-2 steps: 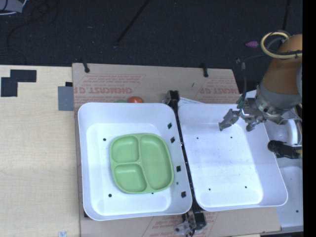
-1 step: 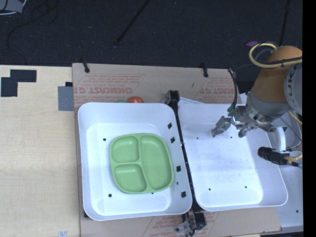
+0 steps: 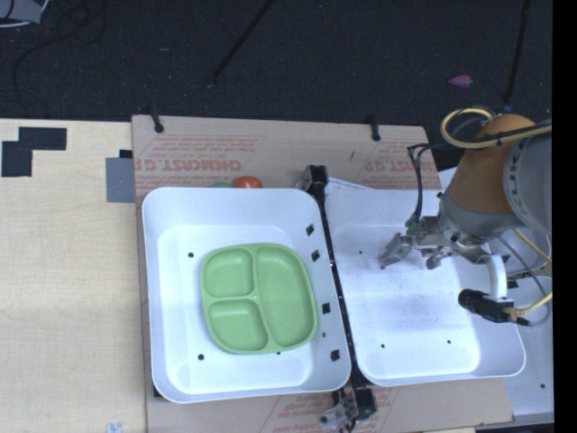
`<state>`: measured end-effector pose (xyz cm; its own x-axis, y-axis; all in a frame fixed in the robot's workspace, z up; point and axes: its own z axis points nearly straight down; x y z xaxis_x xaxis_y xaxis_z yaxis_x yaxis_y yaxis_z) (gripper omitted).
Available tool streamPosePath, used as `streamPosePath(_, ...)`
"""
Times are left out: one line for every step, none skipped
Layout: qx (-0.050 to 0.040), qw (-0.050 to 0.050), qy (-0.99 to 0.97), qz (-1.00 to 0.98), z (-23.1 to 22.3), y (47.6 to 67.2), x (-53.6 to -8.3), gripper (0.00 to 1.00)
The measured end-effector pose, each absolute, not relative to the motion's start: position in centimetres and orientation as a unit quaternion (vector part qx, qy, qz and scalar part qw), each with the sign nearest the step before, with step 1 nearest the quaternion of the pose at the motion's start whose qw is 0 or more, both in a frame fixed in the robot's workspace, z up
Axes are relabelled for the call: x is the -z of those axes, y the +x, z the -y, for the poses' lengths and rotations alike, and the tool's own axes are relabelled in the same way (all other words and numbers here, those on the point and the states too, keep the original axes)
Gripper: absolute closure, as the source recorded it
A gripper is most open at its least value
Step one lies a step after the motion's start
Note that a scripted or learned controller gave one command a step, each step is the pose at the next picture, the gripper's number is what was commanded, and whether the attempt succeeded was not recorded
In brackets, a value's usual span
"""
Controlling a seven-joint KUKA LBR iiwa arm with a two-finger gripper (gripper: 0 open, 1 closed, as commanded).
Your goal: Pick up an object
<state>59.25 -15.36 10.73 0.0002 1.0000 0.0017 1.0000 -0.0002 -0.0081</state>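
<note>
A green divided plate [image 3: 259, 298] lies flat in the middle of the left bin [image 3: 171, 242]. My gripper [image 3: 412, 258] hangs over the upper middle of the right bin [image 3: 424, 350], well right of the plate. Its two grey fingers [image 3: 389, 254] are spread apart, and nothing shows between them. The grey arm with its orange band [image 3: 482, 174] reaches in from the right. A small red object [image 3: 246, 183] sits just behind the left bin's far rim, on the cardboard.
A black divider rail [image 3: 329, 278] runs between the two bins. A black cylindrical piece with a yellow cable [image 3: 487, 305] hangs at the arm's side over the right bin's right part. Cardboard lies under both bins; a wooden bench top [image 3: 63, 269] extends left.
</note>
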Motion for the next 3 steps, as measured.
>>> streamPosePath(-0.0014, 0.003, -0.707, 0.707, 15.2, 59.2, -8.6, 0.0)
streamPosePath(-0.001, 0.002, -0.708, 0.706, 15.3, 59.3, -9.8, 1.0)
streamPosePath(0.0006, -0.001, -0.708, 0.706, 16.0, 59.6, -15.9, 1.0)
